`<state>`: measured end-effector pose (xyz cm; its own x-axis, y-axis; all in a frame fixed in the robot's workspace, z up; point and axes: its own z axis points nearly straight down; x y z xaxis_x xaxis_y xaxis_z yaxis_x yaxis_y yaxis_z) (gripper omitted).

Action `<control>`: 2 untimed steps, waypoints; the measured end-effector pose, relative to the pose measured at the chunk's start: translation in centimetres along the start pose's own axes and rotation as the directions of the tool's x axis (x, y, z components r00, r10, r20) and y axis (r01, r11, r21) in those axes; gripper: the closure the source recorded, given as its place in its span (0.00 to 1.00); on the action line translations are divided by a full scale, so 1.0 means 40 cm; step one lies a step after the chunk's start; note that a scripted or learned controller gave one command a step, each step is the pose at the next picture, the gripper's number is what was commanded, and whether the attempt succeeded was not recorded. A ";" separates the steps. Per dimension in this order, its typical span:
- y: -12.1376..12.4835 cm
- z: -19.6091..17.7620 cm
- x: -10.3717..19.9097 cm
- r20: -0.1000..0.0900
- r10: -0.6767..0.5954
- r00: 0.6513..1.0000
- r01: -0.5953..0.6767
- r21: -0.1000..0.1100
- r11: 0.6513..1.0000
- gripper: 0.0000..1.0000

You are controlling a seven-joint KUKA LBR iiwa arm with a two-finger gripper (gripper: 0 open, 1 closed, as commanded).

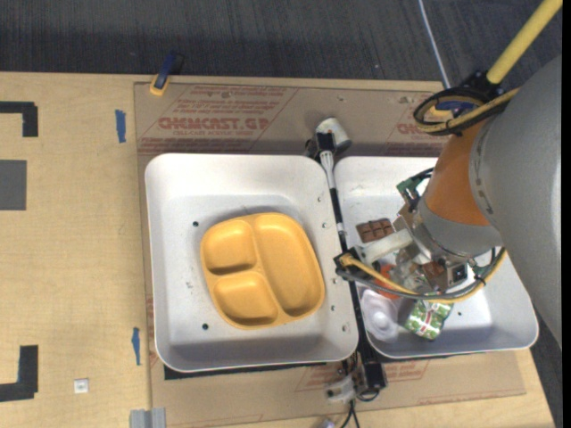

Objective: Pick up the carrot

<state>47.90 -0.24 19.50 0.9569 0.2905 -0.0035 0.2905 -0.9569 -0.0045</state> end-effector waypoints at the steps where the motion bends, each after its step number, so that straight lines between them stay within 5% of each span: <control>1: 0.000 0.000 0.000 0.000 0.000 1.000 0.000 0.000 1.000 0.00; 2: -0.049 0.027 0.014 0.001 0.092 0.996 -0.092 0.000 0.996 0.00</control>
<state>47.85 1.80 18.42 0.9796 0.2009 -0.0049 0.2009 -0.9796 -0.0043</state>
